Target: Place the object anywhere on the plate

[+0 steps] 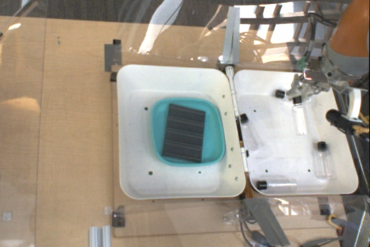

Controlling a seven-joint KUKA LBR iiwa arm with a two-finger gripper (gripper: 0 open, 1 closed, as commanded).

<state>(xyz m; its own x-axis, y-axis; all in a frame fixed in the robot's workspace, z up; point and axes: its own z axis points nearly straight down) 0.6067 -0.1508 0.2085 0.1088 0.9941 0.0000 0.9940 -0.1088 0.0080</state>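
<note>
A: Where is the gripper (300,91)?
B: Over the right bin (347,185), near its far edge, under the arm's orange band (352,32). I cannot tell whether it is released or clenched.
A: And the object?
B: The dark ribbed block (184,132) lies flat on the teal plate (217,147) in the left bin (130,124), well apart from the gripper. Both bins sit side by side on the table (58,124).
</note>
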